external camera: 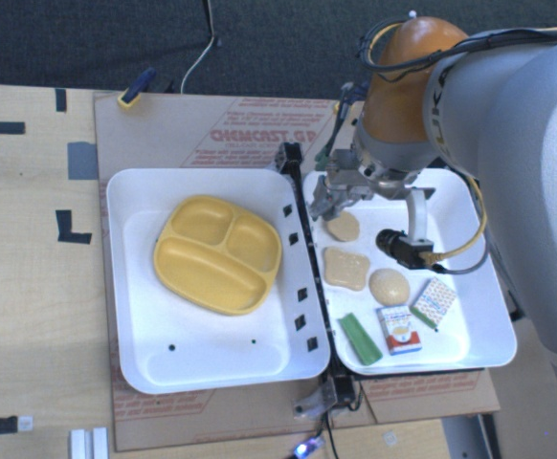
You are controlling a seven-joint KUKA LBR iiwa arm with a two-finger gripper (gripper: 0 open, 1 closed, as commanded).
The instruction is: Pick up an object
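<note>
A pale wooden bench [30,285] carries a sheet of brown cardboard [221,137], and on that sit two shallow white bins, touching along a black-marked divider down the middle. The left bin [130,352] holds a yellow divided plate [218,252], tilted slightly, with bare white floor around it, most of it toward the near edge. The right bin [484,338] is more crowded: a round pale cookie [343,227] near its far left corner, a slice of toast [345,269] just below it, a rounded bun [389,286] beside the toast, then a green bar [360,338], a small red and white box [399,330] and a patterned packet [434,301] along the near side. The grey arm with its orange band [403,75] reaches in from the right, and the gripper [334,204] hangs low just above the cookie, close to the divider. Whether its fingers are spread or closed cannot be made out. Behind the bench lies dark carpet [87,27].
</note>
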